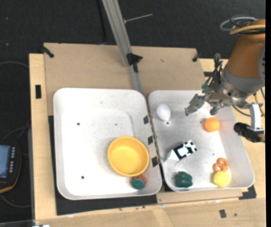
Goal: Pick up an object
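Camera view, hand [203,106] open and holding nothing, orange ball [212,124] just below-right of it.

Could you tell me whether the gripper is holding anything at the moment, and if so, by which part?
Nothing is held. The gripper hangs open over the right bin, with nothing between its fingers; the orange ball lies apart, below it.

Two white bins [69,126] sit side by side. One yellow bowl [128,156] and one small green-and-orange item [138,181] lie in the left. Six small objects [212,125] lie in the right.
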Robot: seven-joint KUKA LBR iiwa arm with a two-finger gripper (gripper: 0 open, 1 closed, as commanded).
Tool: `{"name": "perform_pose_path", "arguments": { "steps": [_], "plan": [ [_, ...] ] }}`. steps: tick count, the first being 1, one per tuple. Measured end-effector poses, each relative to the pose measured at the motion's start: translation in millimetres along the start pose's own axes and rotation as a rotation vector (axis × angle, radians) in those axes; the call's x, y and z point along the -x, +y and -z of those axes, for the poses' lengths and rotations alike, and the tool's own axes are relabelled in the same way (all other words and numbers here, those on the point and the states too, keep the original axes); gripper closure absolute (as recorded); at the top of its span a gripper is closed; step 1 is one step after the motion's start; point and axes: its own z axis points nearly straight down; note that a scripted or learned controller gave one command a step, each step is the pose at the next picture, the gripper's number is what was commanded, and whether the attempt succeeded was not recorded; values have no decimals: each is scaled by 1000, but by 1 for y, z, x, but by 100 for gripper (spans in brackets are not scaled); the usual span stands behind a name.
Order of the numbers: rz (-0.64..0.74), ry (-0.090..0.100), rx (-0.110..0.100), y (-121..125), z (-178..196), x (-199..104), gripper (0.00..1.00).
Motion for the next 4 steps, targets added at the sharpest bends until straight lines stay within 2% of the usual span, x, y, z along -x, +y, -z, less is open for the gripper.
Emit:
{"name": "perform_pose_path", "arguments": {
  "steps": [1,2,3,4],
  "plan": [
    [0,0,0,0,0,0,0],
    [0,-3,-4,5,-45,-3,0],
    [-3,-2,-7,2,-108,-6,0],
    [-5,-3,-3,2,-125,-5,0]
  ]
}}
